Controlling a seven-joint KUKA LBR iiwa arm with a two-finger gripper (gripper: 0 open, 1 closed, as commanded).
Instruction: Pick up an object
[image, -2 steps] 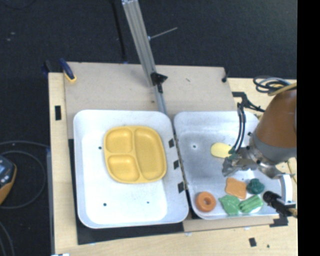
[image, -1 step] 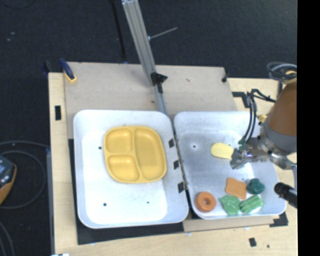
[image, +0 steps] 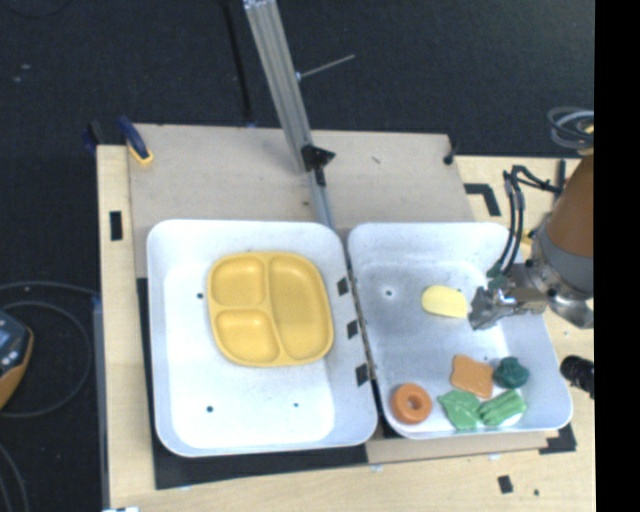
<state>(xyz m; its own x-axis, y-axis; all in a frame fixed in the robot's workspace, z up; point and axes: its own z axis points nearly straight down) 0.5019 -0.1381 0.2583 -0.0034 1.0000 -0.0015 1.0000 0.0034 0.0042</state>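
Gripper (image: 487, 306) low, arm (image: 572, 225) reaching leftward

The gripper (image: 487, 306) is seen from above as a dark, blurred mass, so the stance of its fingers cannot be told. The pale yellow object (image: 444, 301) lies just beside it on the left; its right end is overlapped by the gripper, and contact between them cannot be judged. Behind the gripper, the arm (image: 570, 235) is cut off at the right. The green objects (image: 483, 410) below the gripper are too blurred to be identified.
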